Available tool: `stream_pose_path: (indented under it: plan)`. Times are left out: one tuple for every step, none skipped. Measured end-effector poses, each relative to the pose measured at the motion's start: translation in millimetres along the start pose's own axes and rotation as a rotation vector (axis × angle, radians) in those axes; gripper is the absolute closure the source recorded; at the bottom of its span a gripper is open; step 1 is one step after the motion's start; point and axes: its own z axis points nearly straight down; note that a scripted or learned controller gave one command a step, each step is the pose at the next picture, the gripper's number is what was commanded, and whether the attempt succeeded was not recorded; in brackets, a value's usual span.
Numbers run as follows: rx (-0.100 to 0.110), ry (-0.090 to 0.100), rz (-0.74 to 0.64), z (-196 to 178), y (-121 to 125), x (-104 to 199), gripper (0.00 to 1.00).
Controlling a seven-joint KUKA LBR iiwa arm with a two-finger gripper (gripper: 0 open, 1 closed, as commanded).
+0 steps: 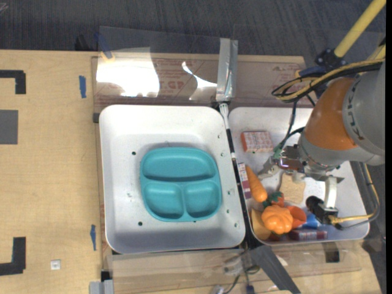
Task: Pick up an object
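Toys: we see a toy pumpkin (277, 218) and toy carrot (256, 187) heaped in the right bin's (358, 188) near-left corner, likely targets.
Gripper (293, 168): poised just beyond them; we cannot tell its state.
Left bin (119, 133): holds a teal divided plate (180, 183).

Two white bins (116, 164), one teal tray (180, 182), one carrot (256, 185), one pumpkin (277, 219)
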Motion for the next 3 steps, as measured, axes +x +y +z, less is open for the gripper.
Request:
stream_pose_path:
  plan:
    - [-0.001,0.001,0.049,0,-58,-22,0.0]
    - [-0.007,-0.003,0.053,-11,-56,-24,1.0]
    - [-0.005,-0.003,0.053,-10,-57,-24,0.0]
